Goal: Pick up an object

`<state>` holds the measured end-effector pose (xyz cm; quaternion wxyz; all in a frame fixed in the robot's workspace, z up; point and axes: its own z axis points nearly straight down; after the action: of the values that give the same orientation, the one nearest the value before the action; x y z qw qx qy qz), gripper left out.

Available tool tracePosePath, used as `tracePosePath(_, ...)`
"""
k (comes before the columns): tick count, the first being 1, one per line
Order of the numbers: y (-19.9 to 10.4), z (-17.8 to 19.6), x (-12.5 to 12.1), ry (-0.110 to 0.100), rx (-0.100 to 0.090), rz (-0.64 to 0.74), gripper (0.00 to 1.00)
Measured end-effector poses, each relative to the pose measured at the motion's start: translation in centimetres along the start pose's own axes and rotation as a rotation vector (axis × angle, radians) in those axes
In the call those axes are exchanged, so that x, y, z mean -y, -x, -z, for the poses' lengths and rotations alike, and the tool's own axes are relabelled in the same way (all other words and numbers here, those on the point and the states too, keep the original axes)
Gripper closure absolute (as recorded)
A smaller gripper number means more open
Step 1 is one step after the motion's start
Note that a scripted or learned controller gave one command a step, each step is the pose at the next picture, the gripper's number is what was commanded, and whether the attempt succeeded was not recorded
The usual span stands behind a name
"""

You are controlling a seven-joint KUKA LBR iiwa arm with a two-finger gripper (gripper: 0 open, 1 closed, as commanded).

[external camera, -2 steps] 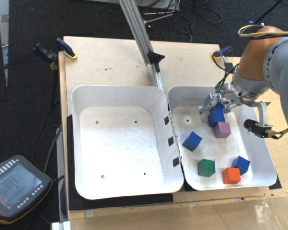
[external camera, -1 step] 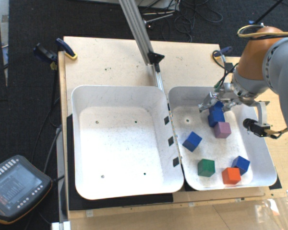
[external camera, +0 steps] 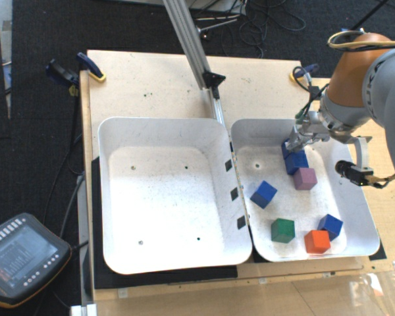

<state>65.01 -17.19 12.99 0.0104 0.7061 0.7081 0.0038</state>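
Gripper (external camera: 296,145) down in right bin (external camera: 355,203), far side, right over dark blue block (external camera: 296,161); grip state: cannot tell. Block elongated, long axis running far-near, slightly tilted. Purple cube (external camera: 305,178) touching its near-right corner. Blue cube (external camera: 263,193), green cube (external camera: 283,230), orange cube (external camera: 317,241) nearer.

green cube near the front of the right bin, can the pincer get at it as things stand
Probably yes. The green cube sits apart from its neighbours with nothing on top, and the pincer is over the same bin, farther back by a blue block.
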Motion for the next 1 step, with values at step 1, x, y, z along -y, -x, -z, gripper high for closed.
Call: tracePosePath(1, -0.40, 6.00, -1.08, -0.012, -0.007, 0.001, 1.00)
